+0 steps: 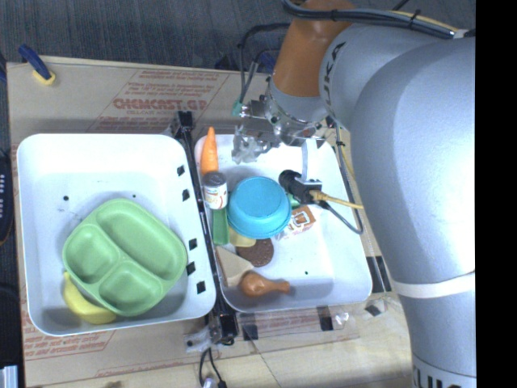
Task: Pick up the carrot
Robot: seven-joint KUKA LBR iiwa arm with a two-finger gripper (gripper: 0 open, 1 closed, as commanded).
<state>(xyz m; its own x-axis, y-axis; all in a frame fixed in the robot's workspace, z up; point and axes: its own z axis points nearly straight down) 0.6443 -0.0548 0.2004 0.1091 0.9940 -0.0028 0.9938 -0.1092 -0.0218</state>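
A cardboard-covered bench [153, 95] carries two shallow white bins, and dark ribbed flooring runs behind it. The right bin [349, 253] is crowded; the left bin [48, 160] holds a green divided plate [125, 255] (a yellow object peeks from under it). The carrot [209, 149] lies along the right bin's left wall, long axis roughly up the view, its narrow tip towards the far rim. The gripper [249, 149] hangs just right of the carrot, apart from it; how far its fingers are spread cannot be told, and nothing shows between them.
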